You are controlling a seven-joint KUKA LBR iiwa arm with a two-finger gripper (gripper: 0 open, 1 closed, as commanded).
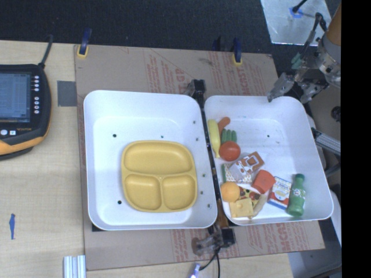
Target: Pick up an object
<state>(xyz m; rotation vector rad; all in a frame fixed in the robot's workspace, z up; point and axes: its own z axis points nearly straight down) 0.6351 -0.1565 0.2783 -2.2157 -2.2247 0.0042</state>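
The right bin [278, 120] holds a pile of toy food along its left and front sides: a yellow banana [214, 136], a red tomato [230, 151], an orange fruit [230, 191], a red cup [264, 181], a green bottle [297, 194] and a small brown-and-white box [246, 165]. My gripper [288, 92] hovers over the bin's far right corner, well away from the pile. Its fingers are spread and nothing sits between them.
The left bin [104, 120] holds a yellow divided plate [158, 175]. A teach pendant [20, 109] lies on the bench at far left. Clamps [236, 50] pin the cardboard sheet at the back edge.
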